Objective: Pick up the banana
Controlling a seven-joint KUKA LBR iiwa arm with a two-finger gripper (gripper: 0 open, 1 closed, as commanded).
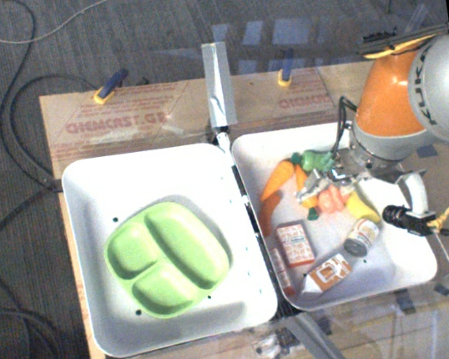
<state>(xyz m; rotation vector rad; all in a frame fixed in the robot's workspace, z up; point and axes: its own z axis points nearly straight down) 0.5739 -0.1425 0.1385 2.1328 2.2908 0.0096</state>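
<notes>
The banana [363,208] shows as a short yellow piece in the right bin [416,267], partly hidden under the arm and other items. My gripper [317,185] is down in that bin, just left of the banana, over a cluster of toy food. It hangs above a red-orange item [334,198] and beside an orange carrot [279,179]. Nothing can be made out between its tips.
The right bin also holds a green item [316,157], a small silver can [362,238], a red box [295,242] and a brown carton [328,272]. The left bin [82,188] holds a green divided plate [167,257]. The arm's orange band [386,106] covers the right bin's far right corner.
</notes>
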